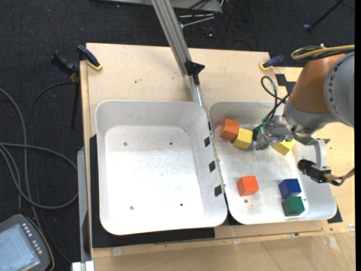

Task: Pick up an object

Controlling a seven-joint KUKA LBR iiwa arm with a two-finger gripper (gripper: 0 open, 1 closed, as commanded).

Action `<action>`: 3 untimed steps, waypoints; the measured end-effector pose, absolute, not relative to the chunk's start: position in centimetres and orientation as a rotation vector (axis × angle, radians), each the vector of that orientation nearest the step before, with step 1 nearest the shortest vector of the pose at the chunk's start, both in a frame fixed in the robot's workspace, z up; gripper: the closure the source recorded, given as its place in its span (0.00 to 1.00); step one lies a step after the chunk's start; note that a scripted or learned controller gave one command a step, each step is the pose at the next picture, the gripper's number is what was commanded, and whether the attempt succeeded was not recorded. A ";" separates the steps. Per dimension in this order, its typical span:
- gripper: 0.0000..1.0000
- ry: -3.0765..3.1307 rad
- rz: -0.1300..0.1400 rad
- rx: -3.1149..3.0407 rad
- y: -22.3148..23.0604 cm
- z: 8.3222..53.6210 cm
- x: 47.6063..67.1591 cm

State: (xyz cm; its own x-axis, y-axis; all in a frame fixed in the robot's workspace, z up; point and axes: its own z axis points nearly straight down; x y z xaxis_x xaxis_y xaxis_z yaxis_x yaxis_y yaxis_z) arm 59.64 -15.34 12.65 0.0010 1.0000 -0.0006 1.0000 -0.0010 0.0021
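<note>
Arm [324, 89]: cut off by right edge. Claw [264, 140]: finger state too small to tell. Yellow block [283, 147]: partly hidden behind claw. Grey screen [20, 247], lower left: cut off by picture edges.

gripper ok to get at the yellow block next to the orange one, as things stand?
Probably yes. The gripper sits low in the right bin, just right of that yellow block. The orange block touches the yellow block's far left side, so the near side looks free.
</note>
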 end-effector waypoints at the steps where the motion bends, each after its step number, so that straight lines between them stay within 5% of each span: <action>1: 1.00 2.217 0.004 2.217 -16.0 18.8 59.9; 3: 1.00 2.221 0.004 2.215 -16.0 26.1 59.9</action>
State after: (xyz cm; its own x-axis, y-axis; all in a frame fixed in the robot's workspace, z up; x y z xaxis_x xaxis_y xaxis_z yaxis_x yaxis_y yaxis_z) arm 59.88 -15.99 26.14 -0.0025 1.0000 -0.0018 1.0000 0.0025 0.0052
